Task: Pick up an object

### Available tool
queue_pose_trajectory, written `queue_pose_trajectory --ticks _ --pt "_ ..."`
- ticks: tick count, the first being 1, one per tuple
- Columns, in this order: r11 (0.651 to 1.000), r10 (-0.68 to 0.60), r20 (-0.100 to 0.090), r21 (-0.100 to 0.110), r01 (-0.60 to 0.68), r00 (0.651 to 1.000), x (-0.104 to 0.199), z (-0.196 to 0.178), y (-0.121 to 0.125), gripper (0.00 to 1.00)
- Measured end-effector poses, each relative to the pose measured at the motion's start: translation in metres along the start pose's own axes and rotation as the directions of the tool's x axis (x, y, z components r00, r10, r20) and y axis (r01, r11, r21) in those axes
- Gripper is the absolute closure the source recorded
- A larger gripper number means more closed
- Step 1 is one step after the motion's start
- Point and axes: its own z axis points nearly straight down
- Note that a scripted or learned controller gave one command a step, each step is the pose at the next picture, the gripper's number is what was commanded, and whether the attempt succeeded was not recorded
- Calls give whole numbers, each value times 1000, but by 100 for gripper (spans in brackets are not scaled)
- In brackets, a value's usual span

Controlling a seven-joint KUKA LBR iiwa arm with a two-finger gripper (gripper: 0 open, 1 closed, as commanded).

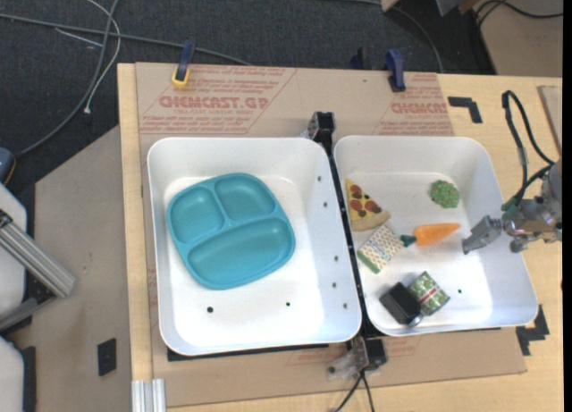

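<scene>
The right bin [500,294] holds several small objects. A toy pizza slice [365,206] lies near its left wall, and a green broccoli piece [444,193] sits toward the back. An orange carrot [436,233] lies in the middle, and a pale speckled block [379,248] lies to its left. At the front, a black object [399,304] rests against a small green box [431,292]. My gripper [500,239] hangs over the bin's right side, just right of the carrot. It is open with nothing between its fingers.
A teal divided plate [232,229] lies in the left bin [170,312]. A black clamp [322,124] sits where the bins meet at the back. Blue clamps [185,60] hold the cardboard sheet. Cables [518,124] run along the bench's right side.
</scene>
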Motion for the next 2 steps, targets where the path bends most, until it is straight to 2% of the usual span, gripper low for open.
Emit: queue_pose_trajectory --ticks 1,2 --pt "1000 -5 4 -13 5 1000 1 -7 3 0" --pt "1000 -4 2 -9 4 1000 1 36 7 0"
